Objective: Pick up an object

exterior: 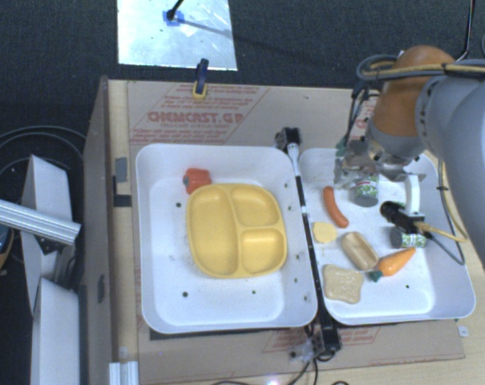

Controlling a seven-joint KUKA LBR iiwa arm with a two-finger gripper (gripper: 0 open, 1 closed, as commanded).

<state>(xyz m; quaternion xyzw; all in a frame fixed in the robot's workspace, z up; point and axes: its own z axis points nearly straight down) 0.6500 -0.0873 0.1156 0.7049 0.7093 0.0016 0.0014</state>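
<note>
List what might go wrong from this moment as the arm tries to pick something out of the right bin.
1. The gripper hangs over the small can, which sits near the bin's back wall; a descent may hit that wall.
2. The sausage lies right beside the can, so it may get nudged.
3. The bread roll, carrot and toast slice lie close together; a grab there could catch two.
</note>
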